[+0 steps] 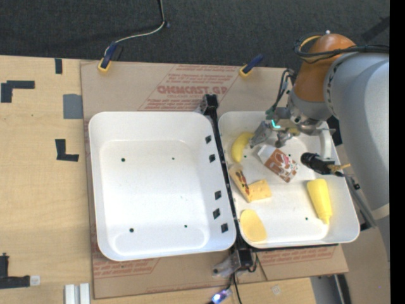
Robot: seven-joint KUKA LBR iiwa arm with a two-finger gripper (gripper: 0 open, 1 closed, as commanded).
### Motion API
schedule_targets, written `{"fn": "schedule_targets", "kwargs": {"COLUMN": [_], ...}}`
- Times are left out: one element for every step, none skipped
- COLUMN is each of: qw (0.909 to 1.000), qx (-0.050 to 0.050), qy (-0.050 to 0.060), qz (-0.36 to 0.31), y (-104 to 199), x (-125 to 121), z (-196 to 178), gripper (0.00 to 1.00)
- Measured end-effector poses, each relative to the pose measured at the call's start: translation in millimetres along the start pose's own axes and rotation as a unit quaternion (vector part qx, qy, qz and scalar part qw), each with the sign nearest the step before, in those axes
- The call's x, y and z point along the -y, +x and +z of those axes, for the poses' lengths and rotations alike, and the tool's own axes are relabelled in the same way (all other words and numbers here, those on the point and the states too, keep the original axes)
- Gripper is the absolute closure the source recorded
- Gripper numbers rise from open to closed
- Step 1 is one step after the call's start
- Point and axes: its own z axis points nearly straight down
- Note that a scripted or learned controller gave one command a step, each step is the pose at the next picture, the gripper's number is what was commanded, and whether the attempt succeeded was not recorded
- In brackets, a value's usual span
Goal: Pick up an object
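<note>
Left smooth white plastic bin (152, 182). Right white bin (342, 230): round yellow piece (240, 147) at 10 o'clock, tan wedge-shaped block (252, 189), flat yellow oval (253, 225) at 7, red-brown crinkled packet (282, 164) centre, long yellow banana-shaped piece (319, 199) at 4. Gripper (271, 137) above the packet; finger state cannot be told.

Even, bright overhead light, soft shadows, mild glare on white bins (101, 132), slightly soft focus
</note>
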Motion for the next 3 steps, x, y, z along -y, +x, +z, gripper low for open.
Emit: {"fn": "schedule_targets", "kwargs": {"qw": [1.0,1.0,1.0], "qx": [0.0,0.001,0.001], "qy": [0.0,-0.008,-0.008], "qz": [0.0,0.004,0.002], "y": [0.0,-7.6,-6.8], "x": [0.0,64.2,62.1], "z": [0.0,9.1,-1.0], "gripper": [0.0,0.0,1.0]}}
